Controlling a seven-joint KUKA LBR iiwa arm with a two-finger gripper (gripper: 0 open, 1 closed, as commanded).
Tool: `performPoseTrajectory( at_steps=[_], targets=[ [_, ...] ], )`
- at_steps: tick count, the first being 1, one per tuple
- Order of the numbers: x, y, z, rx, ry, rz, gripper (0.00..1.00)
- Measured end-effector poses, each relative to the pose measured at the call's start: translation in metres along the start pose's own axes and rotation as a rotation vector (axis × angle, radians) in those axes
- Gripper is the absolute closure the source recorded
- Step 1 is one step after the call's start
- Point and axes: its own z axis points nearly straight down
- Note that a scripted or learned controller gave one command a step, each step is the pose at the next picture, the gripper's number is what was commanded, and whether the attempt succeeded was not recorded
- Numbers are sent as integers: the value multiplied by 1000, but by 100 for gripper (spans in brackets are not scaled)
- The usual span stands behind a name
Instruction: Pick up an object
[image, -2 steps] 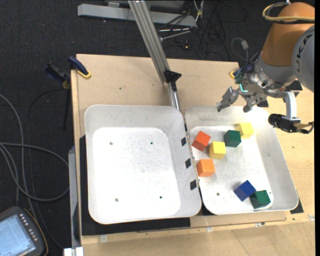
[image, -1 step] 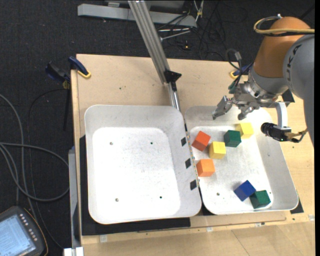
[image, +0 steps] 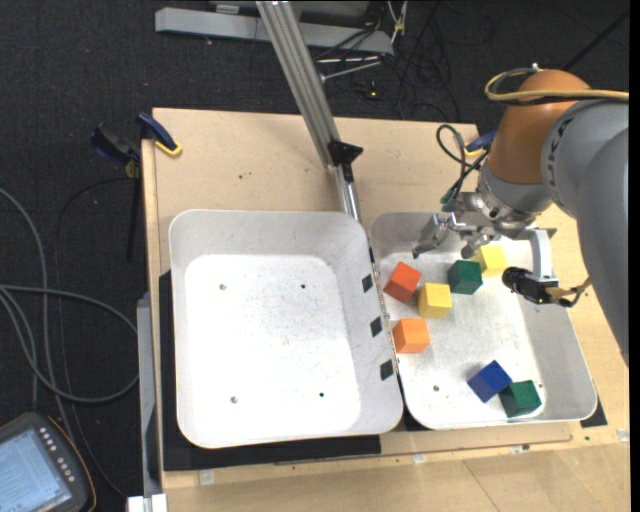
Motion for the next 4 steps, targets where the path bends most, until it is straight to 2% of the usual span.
performPoseTrajectory(
  at_steps=[1,2,3,4],
  targets=[
    [1,0,38,-3,0,-1,0],
    [1,1,25,-8,-1,-1,100],
    [0,5,-19,-12,-1,-2,100],
    [4,9,-83,-15,-2,-3,100]
  ],
)
